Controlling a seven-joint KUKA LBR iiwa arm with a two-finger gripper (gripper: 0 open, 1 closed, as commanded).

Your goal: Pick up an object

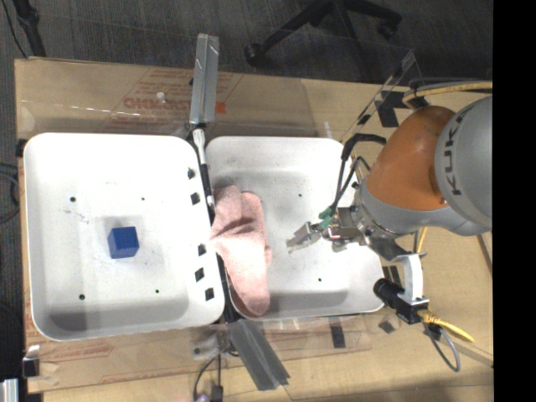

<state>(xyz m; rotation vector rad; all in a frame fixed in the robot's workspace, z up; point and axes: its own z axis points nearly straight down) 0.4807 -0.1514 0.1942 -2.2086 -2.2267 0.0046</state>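
Simply a crumpled pink cloth [243,249], limp.

One camera watches me from above the bench [276,90], tilted somewhat, taking in both white bins [50,224] whole; my arm [435,174] enters from the right, apparently fairly near.
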